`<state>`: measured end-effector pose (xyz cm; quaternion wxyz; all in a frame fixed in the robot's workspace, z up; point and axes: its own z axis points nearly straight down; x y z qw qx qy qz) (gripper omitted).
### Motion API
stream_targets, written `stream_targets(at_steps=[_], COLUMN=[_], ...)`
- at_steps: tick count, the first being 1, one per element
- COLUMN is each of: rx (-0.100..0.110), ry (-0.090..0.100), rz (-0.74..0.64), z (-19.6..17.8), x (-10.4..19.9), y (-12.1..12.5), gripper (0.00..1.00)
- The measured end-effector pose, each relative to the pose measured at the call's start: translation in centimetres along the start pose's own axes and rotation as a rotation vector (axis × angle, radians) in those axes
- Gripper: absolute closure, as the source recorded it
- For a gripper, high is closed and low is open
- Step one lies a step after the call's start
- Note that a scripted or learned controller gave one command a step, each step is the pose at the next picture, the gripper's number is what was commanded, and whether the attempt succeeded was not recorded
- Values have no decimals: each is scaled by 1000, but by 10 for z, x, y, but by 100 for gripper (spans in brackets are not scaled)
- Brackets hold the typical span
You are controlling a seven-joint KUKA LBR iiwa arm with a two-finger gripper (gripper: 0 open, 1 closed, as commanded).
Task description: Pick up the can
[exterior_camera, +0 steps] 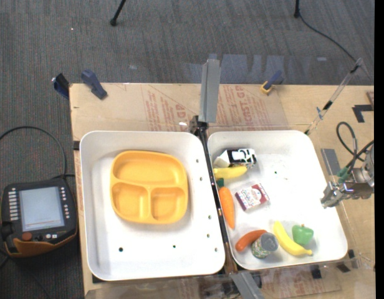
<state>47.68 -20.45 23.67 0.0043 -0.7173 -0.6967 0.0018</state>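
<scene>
Two shallow white bins sit side by side on the worktop [148, 108]. The left bin [95, 229] carries a yellow divided plate [149, 186] near its middle. The right bin [298, 151] holds the clutter. The can [265, 245] lies at about six o'clock in that bin, close to the near rim, its pale round end facing up toward the camera. An orange-red pepper [249, 239] touches it at nine o'clock, and a banana [290, 239] runs just beside it at three o'clock, with a green pepper [302, 233] against the banana's far side.

Toward the bin's middle lies a small pink-and-white box [251, 197] — apart from the can, at roughly twelve o'clock of it. A carrot [226, 206] lies along the bin's nine o'clock wall. At eleven o'clock a second banana [230, 172] rests beside a black-and-white toy [240, 156].

The gripper [337, 194] shows at three o'clock, just outside the right bin's rim, well apart from the can; whether the jaws are spread or pressed together I cannot tell — too small and blurred
</scene>
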Motion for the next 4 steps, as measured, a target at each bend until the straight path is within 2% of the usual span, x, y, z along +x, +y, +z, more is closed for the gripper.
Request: stream_targets(at_steps=[1, 2, 4], rx=[5, -4, 7], ry=[2, -1, 2], rz=[0, 94, 90], z=[-7, 5, -9], x=[0, 1, 1], y=[0, 35, 35], gripper=[100, 100, 100])
